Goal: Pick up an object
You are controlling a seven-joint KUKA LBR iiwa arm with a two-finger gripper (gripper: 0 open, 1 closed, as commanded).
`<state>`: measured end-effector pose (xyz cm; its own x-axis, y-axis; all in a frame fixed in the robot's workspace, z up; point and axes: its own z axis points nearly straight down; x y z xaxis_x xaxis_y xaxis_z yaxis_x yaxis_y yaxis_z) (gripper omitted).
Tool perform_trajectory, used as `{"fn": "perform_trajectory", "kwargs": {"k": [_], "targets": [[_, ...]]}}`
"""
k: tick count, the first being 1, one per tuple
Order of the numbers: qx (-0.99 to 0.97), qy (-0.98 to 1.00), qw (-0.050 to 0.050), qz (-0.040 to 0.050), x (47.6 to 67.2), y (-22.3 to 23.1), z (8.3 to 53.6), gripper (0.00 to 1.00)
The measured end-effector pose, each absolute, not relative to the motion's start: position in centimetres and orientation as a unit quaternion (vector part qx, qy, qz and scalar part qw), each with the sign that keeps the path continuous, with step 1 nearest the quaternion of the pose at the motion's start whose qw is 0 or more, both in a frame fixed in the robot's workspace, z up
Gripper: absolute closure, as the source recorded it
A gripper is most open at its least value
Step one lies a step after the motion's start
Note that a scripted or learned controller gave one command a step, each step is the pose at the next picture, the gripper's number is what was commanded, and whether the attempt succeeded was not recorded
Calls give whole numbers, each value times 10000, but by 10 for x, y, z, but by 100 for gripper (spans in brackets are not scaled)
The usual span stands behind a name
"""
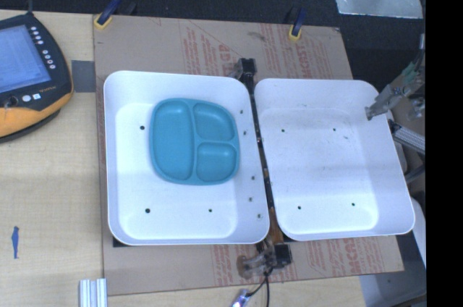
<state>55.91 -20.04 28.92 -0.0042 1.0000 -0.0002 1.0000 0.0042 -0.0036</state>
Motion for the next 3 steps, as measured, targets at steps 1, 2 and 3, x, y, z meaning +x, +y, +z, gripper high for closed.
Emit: {"fn": "perform_trajectory", "kwargs": {"k": [1,2,3], "targets": [[-7052,-7090,29,26,575,-211,149,0],[-7050,-7092,22,18,533,-211,91,0],[-7051,-7091,18,12,476,-212,91,0]]}}
